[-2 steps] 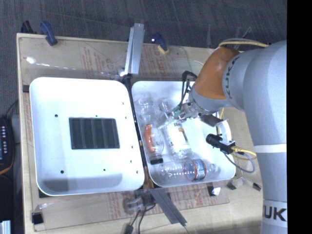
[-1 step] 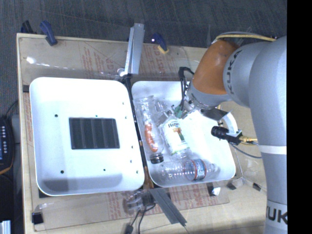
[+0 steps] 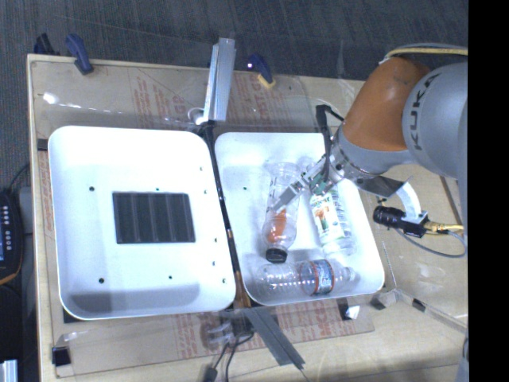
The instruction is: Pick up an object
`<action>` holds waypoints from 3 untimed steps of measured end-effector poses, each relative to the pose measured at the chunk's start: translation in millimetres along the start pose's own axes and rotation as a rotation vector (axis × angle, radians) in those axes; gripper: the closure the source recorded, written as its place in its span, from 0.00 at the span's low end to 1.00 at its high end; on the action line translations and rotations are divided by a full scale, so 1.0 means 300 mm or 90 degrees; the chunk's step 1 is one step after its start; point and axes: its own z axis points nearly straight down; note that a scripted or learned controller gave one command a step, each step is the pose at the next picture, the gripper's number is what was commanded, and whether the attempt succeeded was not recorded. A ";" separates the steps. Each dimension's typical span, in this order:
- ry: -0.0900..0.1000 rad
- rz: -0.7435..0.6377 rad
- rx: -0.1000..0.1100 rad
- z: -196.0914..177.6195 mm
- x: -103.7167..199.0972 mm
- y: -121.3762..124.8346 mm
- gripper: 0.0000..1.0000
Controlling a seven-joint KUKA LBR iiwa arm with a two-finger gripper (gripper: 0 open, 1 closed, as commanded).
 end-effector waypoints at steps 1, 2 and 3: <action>0.001 0.030 0.000 0.293 0.094 -0.089 0.00; 0.000 0.028 -0.001 0.257 0.090 -0.086 1.00; -0.001 -0.074 -0.001 -0.090 0.112 0.114 1.00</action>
